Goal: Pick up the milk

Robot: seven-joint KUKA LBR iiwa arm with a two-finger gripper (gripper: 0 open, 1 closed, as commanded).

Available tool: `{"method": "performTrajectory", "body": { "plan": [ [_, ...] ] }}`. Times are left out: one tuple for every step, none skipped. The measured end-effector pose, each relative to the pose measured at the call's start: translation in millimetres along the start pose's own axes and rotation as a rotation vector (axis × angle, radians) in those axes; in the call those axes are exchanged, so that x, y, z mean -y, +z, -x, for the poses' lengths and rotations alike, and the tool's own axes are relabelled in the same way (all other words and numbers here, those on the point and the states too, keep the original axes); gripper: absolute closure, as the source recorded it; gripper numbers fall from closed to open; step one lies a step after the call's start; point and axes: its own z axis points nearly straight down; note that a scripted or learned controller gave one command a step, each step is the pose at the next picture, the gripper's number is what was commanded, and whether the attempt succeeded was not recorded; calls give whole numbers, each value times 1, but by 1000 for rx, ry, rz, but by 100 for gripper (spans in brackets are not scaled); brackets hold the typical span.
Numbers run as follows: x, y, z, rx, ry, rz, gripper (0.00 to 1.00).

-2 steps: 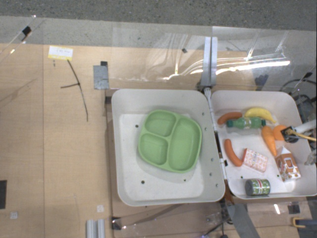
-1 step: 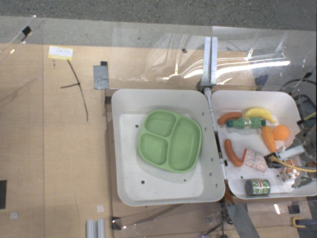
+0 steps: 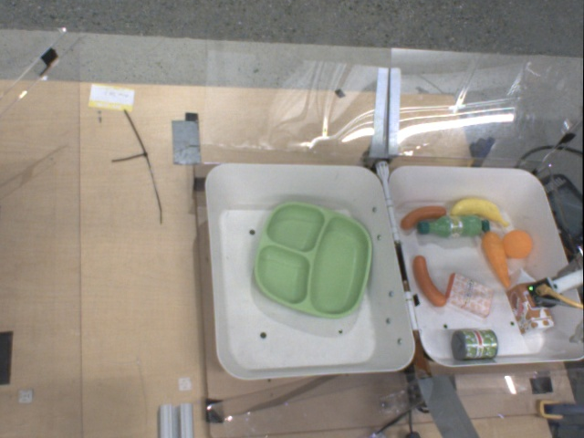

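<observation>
Crowding is the main risk. Camera view: milk, prob. the small red-white carton, sits at lower right of the right bin, right by the arm's tip at the frame's right edge. Jaws: can't tell if wide or narrow, too small and blurred. Carrot and orange lie just above, can to lower left. An off-centre close could tip the carton or nip a neighbour; the bin wall close by may crowd the approach.
</observation>
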Motion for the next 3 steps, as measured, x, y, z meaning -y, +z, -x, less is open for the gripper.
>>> {"method": "performTrajectory", "body": {
  "plan": [
    [-1, -11, -1, -2, -3, 0, 100],
    [-1, -88, -1, -3, -594, 4, 100],
    [-2, -99, -2, -5, -594, 8, 100]
  ]
}}
